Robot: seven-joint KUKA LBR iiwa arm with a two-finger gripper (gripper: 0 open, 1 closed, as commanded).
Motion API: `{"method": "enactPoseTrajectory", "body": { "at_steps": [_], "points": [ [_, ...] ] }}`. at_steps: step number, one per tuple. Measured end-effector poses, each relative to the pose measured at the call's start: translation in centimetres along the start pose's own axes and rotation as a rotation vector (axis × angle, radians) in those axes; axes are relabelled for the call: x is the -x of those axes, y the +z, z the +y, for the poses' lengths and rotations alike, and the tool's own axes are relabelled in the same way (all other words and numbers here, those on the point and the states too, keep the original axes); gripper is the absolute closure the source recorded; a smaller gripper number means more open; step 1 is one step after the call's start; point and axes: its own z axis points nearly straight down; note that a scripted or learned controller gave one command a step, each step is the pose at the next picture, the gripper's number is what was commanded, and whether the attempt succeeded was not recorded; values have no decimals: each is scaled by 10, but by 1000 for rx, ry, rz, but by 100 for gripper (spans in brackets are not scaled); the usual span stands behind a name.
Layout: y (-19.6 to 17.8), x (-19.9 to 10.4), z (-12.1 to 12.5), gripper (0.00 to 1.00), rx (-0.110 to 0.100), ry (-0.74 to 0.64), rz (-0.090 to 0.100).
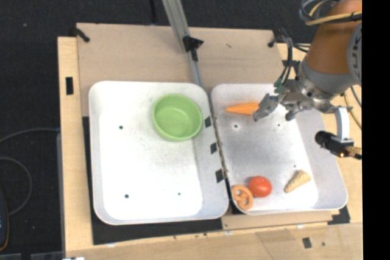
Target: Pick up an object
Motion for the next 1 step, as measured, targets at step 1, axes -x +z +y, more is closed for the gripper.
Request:
{"method": "enactPoseTrajectory", "body": {
  "at_steps": [1],
  "points": [
    [0, 0, 0, 0, 0, 1, 0]
  ]
}}
